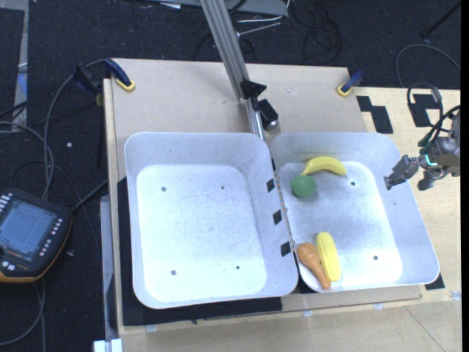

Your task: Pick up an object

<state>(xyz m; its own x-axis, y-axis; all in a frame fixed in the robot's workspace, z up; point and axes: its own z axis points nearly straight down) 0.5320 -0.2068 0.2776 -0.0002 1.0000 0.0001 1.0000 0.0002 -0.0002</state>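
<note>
Yellow curved plastic banana point(325, 166) and round green fruit point(304, 186) lie well left of my claw point(412, 173). It hangs open, gripping nothing, at the white bin's point(366, 229) right rim; the whole pick remains.

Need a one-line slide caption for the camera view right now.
Gripper poised at right bin's right rim; banana, green ball, corn and carrot lie inside.

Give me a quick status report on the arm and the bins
Tool at right bin's far right edge, holding nothing. Banana, green ball, corn, carrot all lying in right bin. Nothing in the way.
</note>
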